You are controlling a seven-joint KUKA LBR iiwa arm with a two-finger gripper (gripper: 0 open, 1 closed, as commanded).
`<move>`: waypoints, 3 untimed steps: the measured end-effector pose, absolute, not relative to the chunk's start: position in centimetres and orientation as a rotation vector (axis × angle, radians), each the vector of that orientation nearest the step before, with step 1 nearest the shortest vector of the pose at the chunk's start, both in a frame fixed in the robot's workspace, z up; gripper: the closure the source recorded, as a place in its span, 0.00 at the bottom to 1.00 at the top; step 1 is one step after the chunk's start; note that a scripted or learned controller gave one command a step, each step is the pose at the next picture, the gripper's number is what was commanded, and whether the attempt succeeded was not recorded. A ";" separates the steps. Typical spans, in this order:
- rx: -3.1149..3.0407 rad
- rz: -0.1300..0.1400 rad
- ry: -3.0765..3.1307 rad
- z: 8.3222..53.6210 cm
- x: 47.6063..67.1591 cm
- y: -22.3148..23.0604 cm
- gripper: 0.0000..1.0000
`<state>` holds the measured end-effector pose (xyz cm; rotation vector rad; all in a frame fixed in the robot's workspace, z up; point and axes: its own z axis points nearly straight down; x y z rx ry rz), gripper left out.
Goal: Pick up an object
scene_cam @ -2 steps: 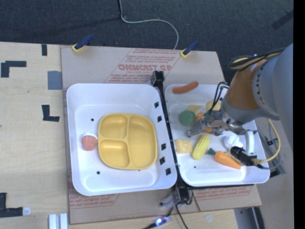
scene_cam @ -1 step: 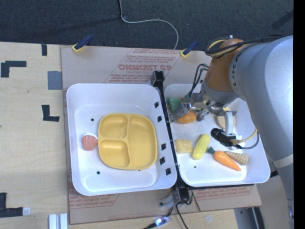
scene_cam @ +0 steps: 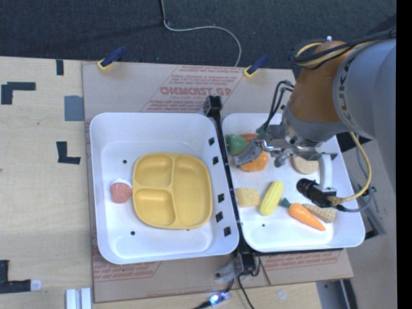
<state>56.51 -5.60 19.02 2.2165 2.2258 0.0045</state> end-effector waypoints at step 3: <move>2.227 -0.006 2.219 7.9 48.4 -11.7 0.00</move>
